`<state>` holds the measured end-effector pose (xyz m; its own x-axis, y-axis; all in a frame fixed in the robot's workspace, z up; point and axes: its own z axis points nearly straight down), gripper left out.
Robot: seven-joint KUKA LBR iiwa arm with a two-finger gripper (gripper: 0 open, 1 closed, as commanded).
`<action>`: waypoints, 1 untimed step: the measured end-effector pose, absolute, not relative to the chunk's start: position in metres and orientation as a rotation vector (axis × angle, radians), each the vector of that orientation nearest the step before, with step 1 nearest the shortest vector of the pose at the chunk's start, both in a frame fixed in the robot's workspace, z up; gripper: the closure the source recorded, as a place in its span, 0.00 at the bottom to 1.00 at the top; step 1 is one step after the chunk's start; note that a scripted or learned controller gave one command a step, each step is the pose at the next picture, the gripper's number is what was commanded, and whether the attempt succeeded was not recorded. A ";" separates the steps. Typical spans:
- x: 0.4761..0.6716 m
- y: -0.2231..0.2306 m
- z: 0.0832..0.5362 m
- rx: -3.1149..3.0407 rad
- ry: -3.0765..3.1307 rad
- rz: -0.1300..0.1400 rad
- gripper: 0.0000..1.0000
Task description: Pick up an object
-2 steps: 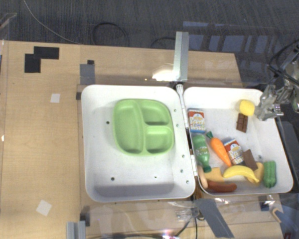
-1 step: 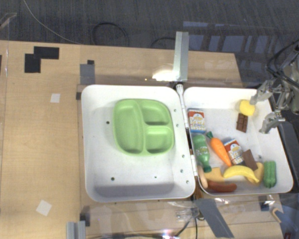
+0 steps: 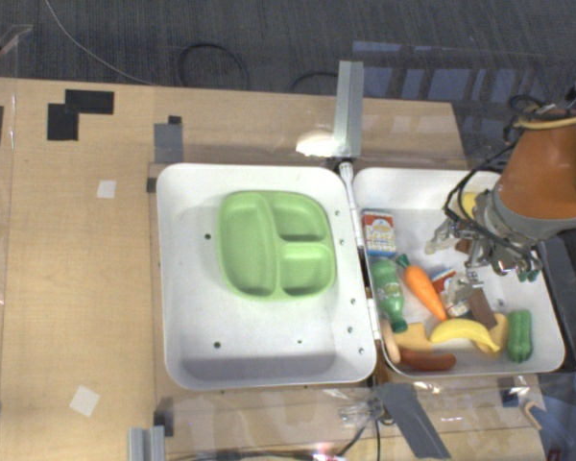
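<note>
Orange and grey, the arm [image 3: 547, 176] comes in from the right and stands over the right bin [image 3: 553, 353]. Under it the pincer [image 3: 480, 257] hangs low in this bin, among thin metal parts and cables. Whether its fingers are open or closed I cannot tell, because they are small and mixed with the clutter below. I also cannot see any item between them.

Just below the pincer lies a carrot [image 3: 425, 290], tilted, and beside it a small brown piece [image 3: 482, 307]. It is not clear if the pincer touches either of them. Near the front wall of the bin a banana [image 3: 464, 333] lies next to a green pepper [image 3: 518, 335], and a sausage [image 3: 425, 360] rests at the front edge. Along the left wall a green bottle [image 3: 388, 291] lies, with a small carton [image 3: 378, 234] behind it. Something yellow [image 3: 470, 203] shows partly under the arm.

On the same counter [image 3: 67, 286], the left bin [image 3: 187, 353] carries a green tray [image 3: 274, 244] with three compartments, lying flat near its middle.
</note>
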<state>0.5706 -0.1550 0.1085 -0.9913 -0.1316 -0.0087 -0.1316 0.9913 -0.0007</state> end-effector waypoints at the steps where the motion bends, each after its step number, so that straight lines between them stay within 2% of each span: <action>1: 0.564 -0.098 0.090 -0.350 3.108 -0.004 0.00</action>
<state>0.5637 -0.0978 0.0897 -0.9748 -0.2225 -0.0137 -0.2224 0.9749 -0.0038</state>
